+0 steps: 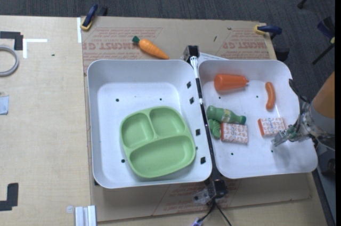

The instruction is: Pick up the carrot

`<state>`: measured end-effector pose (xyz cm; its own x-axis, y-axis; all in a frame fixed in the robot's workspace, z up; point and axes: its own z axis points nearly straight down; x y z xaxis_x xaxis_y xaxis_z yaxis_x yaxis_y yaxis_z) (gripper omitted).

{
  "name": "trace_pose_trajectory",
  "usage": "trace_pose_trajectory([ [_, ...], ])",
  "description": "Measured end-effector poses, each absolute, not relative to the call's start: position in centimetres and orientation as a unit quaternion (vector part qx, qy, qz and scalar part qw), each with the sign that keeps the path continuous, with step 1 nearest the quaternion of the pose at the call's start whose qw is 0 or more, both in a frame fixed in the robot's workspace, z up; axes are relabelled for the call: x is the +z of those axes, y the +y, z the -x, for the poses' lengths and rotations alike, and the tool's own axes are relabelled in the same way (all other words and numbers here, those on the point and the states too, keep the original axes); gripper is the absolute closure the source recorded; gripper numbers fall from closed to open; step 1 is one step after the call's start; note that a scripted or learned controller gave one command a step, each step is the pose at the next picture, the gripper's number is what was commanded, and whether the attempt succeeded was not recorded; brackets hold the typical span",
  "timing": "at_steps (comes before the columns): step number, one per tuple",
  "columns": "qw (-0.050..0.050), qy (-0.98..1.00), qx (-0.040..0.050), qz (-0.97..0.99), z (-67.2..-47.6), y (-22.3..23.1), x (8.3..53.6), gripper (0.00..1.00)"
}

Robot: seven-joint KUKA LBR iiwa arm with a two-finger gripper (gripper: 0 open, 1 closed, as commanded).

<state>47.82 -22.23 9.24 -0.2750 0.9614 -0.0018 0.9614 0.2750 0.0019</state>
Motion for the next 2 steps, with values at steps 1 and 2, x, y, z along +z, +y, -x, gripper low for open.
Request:
trace_pose_trajectory([
  [1, 0.002, 0.833, 0.0001, -0.553, -47.9, -22.3, 23.9, 1.00],
  [2, 0.000, 0.795, -0.0001, -0.607, -52.2, -18.7, 12.0, 1.00],
])
